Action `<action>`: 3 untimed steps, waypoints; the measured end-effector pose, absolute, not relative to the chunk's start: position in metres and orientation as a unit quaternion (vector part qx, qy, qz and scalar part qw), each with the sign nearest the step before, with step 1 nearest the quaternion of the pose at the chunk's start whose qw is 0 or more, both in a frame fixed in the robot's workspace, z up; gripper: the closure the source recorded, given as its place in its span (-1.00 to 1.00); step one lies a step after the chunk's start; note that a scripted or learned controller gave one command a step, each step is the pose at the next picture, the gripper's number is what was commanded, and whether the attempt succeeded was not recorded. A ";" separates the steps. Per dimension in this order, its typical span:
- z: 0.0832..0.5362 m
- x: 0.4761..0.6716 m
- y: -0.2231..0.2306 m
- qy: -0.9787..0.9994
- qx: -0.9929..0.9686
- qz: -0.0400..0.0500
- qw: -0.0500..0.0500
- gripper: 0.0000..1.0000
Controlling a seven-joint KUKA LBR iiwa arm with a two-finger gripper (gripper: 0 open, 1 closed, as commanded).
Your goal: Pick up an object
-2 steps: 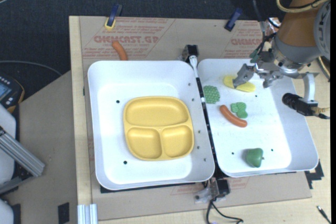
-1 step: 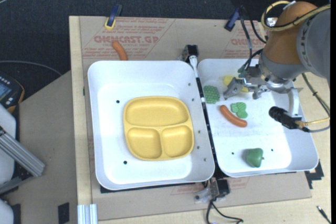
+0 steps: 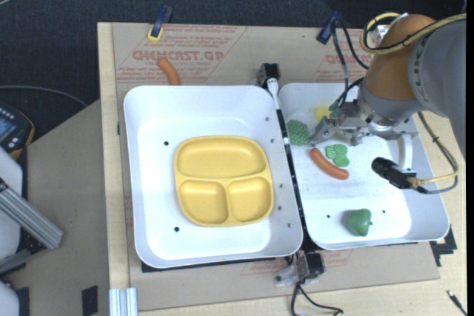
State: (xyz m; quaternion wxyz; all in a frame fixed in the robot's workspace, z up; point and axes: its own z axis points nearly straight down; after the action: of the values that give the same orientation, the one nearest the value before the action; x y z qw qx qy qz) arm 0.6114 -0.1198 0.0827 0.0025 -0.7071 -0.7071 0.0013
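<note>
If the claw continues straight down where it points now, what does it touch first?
Probably the green broccoli-like piece just below the claw, with the sausage beside it; depth is unclear from this slanted view.

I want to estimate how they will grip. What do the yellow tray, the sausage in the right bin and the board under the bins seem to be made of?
Yellow tray: probably molded plastic, smooth, with soft sheen on its compartment edges.
Sausage: likely toy plastic or rubber; uniform orange-red, slightly glossy.
Board: looks like cardboard, matte tan with printed red lettering.
</note>
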 end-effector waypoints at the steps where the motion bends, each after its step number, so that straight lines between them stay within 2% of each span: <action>1: 0.096 0.613 -0.120 -0.707 -0.707 0.000 0.000 1.00; 3: 0.190 0.621 -0.129 -0.707 -0.707 -0.002 -0.004 1.00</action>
State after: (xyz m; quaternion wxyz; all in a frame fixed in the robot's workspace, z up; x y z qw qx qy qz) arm 0.6214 -0.1286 0.1902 -0.0036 -0.7070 -0.7073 -0.0017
